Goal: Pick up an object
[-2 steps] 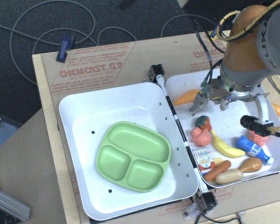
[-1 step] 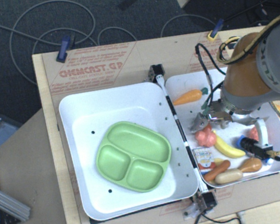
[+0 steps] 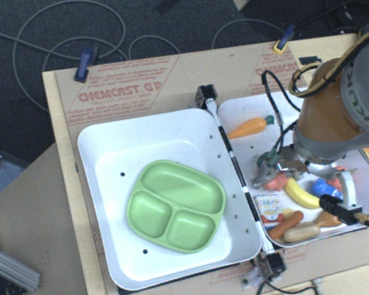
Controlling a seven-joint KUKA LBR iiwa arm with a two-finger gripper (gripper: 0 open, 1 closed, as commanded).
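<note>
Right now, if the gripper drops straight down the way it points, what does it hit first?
Probably the red toy beside the banana: the gripper hangs just over it in the right bin, though height is hard to judge.

A: How is the light? 
B: Bright and even, prob. from above. The left white bin (image 3: 101,191) is near blown out, with little detail on its walls. 
A: Shadows? 
B: Soft only: a faint one under the green tray (image 3: 174,206), and a darker one under the arm (image 3: 345,111) on the right bin (image 3: 234,111). 
A: Sharpness? 
B: Centre is ok. Small items under the arm look a bit soft. The dark floor at the far side is dim, w/ grain.
</note>
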